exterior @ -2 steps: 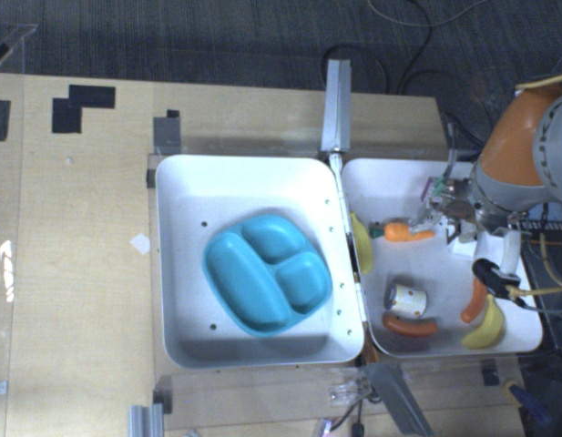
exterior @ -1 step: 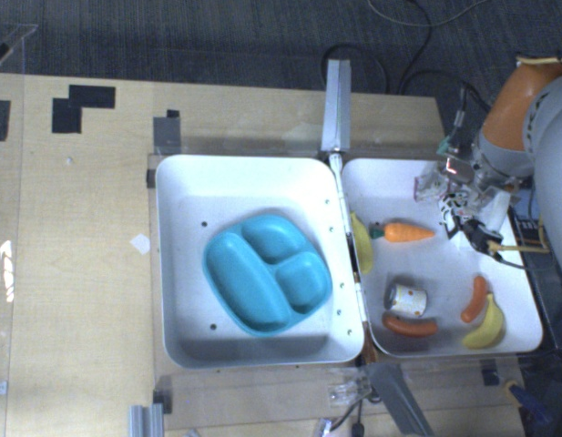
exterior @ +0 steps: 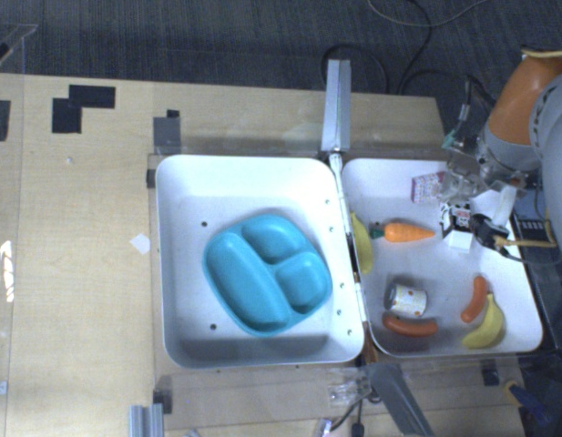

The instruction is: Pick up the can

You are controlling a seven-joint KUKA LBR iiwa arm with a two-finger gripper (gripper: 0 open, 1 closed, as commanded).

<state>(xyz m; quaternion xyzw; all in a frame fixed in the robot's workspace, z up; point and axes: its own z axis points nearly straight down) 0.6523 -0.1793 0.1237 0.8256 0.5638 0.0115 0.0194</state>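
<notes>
The can (exterior: 407,298) lay on its side in the near part of the right bin (exterior: 526,335), touching or just above a red sausage (exterior: 410,326) and well apart from the gripper (exterior: 466,209). A descent onto it risked the fingers striking the sausage, or the rounded can rolling away from a closing grasp. The arm (exterior: 526,107) reached in over the bin's far right corner, wrist bent downward beside a carrot (exterior: 408,233). Whether the jaws stood open or closed could not be told.
</notes>
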